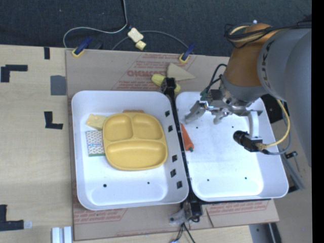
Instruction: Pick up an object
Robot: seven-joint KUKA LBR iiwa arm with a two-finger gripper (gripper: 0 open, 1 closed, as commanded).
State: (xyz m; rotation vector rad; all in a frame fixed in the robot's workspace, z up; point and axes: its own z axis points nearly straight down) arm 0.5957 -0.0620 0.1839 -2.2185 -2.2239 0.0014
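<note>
An orange carrot-shaped object (pixel 186 138) lies in the right bin (pixel 228 181) against its left wall. My gripper (pixel 206 114) hangs over the upper part of that bin, up and to the right of the carrot and apart from it. Its two grey fingers (pixel 193 113) are spread, with nothing between them. A yellow divided plate (pixel 134 140) fills the middle of the left bin (pixel 121 194). A pale yellow wedge (pixel 94 120) and a small patterned card (pixel 94 142) sit at the plate's left edge.
The grey arm with its orange band (pixel 246 67) covers the right bin's upper right corner. A black cable fitting (pixel 247 140) hangs over the bin's right side. Clamps and a yellow piece (pixel 159 79) rest on the cardboard behind the bins.
</note>
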